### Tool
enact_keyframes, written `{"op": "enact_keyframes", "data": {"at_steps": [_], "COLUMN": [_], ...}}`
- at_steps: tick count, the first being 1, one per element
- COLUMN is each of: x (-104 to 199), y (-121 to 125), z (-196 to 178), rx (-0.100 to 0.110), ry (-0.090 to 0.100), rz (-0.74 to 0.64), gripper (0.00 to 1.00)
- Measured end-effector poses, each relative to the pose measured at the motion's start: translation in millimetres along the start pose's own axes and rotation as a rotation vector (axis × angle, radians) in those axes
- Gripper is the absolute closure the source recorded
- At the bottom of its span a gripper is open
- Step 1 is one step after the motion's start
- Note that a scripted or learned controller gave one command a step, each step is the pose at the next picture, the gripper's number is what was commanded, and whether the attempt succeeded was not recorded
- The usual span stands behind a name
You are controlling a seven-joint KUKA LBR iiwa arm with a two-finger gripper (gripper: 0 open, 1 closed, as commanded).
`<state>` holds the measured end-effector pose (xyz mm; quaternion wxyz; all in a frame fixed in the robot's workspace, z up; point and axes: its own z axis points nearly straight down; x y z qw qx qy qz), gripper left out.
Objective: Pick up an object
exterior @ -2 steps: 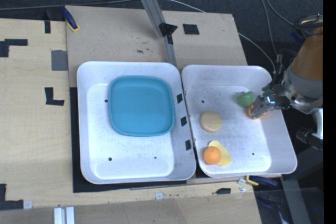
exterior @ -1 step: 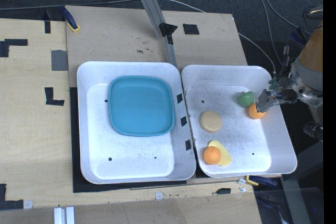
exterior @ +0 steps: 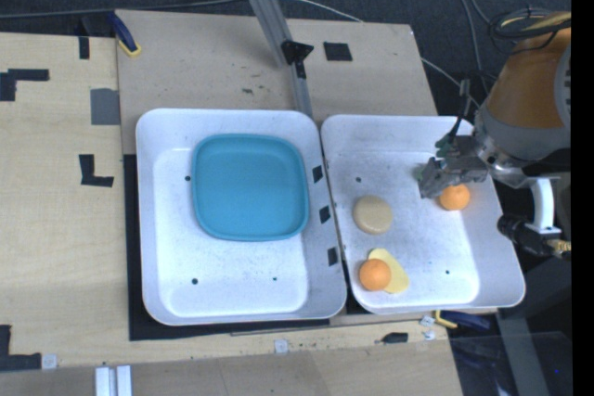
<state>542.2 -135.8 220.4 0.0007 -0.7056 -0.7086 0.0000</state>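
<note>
Where jaws [exterior: 444,184] hover, round orange ball [exterior: 455,198]

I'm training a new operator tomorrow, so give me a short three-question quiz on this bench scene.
1. True or false: the square blue plastic plate lies in the right white bin.
2. How many round orange balls are in the right white bin?
3. Which is nearest the tool: A) the round beige disc, B) the orange ball by the bin's right wall, C) the orange ball on the pale yellow piece?

Key: 1 false; 2 two; 3 B.
</note>
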Motion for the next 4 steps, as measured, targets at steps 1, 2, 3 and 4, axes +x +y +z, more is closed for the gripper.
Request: {"op": "enact_keyframes", "data": {"at_steps": [1, 2, 3, 4], "x": [58.7, 103.0, 149.6, 199.1], "y": [14.1, 29.8, 37.0, 38.2], "z": [-7.9, -10.0, -17.7, -5.9], "rx": [-0.001, 0.0, -0.001, 0.001], "ry": [0.0, 0.0, 0.0, -0.001], "rz": [-0.001, 0.0, 0.0, 0.0], "gripper": [1.0, 1.0, 1.0, 1.0]}}
